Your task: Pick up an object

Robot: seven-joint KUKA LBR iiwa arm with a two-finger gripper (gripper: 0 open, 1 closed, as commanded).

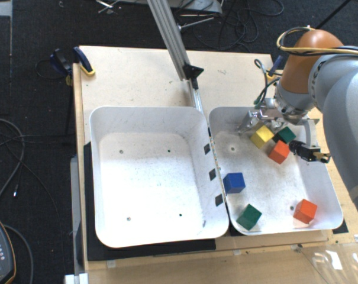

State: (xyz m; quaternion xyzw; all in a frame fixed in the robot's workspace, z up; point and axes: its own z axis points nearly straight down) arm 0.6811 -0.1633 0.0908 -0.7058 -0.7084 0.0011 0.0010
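A yellow cube (262, 136) sits at the back of the right bin (321, 182), right under the gripper (265, 118), whose state I cannot tell. Touching it are a dark green block (284, 135) and an orange cube (279, 152); a blue cube (234, 182), green cube (248, 216) and second orange cube (305, 211) lie nearer the front.

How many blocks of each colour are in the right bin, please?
Orange blocks: 2
Green blocks: 2
Yellow block: 1
Blue block: 1
Total: 6, all in the right bin
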